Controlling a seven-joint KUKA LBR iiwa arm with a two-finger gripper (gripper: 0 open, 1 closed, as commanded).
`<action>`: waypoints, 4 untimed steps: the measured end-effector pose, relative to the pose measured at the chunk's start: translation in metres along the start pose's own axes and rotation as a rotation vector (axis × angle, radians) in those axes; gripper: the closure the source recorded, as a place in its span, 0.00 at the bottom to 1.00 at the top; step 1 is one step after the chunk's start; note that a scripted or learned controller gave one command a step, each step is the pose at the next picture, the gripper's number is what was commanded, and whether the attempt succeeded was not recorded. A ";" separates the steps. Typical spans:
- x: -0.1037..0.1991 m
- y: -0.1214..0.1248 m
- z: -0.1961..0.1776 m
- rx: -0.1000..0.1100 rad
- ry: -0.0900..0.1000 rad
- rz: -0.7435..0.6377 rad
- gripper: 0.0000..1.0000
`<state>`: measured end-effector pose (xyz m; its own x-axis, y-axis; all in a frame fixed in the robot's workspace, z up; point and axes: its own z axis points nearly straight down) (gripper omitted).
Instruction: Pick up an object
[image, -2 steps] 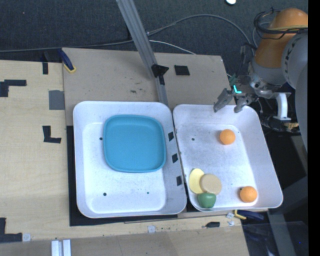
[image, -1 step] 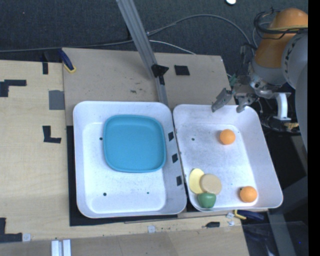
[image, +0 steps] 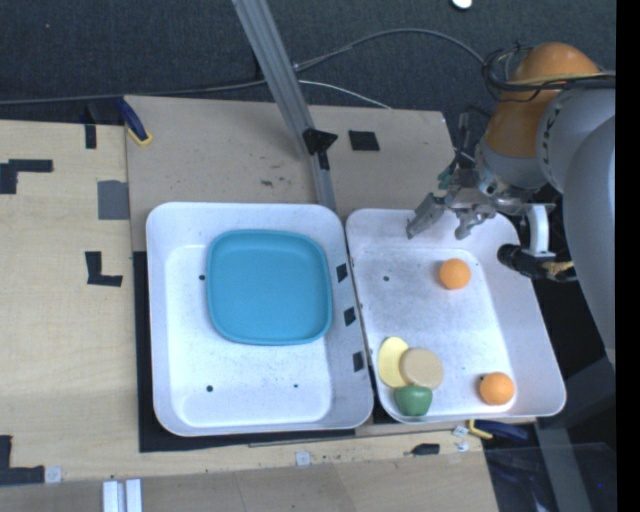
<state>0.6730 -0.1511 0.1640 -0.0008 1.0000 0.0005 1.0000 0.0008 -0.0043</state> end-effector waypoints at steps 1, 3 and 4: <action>0.004 0.004 0.045 0.000 0.000 0.000 0.00; 0.005 0.005 0.065 -0.004 -0.002 -0.001 1.00; -0.001 0.006 0.003 -0.009 -0.001 0.000 1.00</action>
